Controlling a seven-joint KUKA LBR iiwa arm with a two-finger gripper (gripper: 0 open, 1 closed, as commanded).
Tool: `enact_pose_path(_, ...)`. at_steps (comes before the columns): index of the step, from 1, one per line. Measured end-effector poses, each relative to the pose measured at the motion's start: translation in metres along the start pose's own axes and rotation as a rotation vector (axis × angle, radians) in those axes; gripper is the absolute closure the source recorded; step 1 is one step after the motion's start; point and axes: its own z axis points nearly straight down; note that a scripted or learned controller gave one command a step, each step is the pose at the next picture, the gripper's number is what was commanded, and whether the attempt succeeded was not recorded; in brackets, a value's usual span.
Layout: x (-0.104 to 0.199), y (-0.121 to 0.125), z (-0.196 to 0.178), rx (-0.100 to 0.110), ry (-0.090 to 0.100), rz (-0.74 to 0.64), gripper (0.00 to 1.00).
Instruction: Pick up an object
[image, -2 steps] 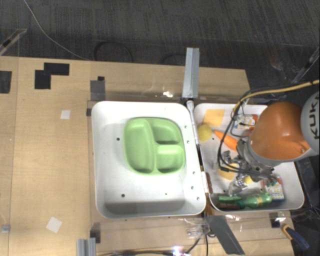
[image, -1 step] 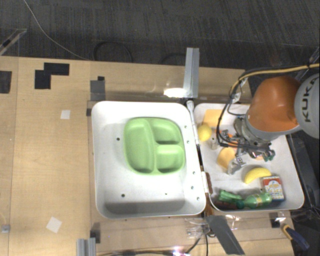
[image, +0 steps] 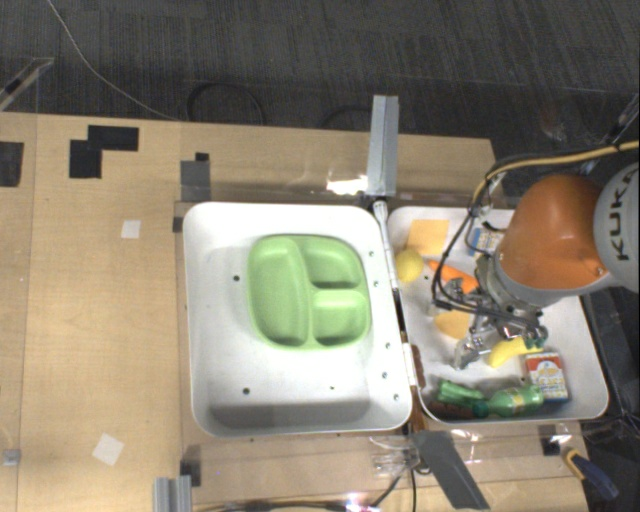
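Item, grasp approach: our gripper (image: 487, 345) is low in the right bin (image: 590, 390) over a yellow object (image: 508, 351), grip state indiscernible; next, we judge, close and lift.

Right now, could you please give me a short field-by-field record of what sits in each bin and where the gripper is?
left bin: holds a green divided tray
right bin: holds the small items and the arm's working end
far end of right bin: yellow block, lemon
near end of right bin: green bottle, small red-and-white carton
gripper: low over the right bin, above a yellow item
grasp: cannot tell
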Motion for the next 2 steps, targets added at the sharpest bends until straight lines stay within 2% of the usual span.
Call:
enact_pose_path(1, -0.122, -0.021, 0.004, 0.000, 0.014, -0.155, 0.00)
enact_pose_path(2, -0.131, -0.013, -0.011, 0.000, -0.007, -0.165, 1.00)
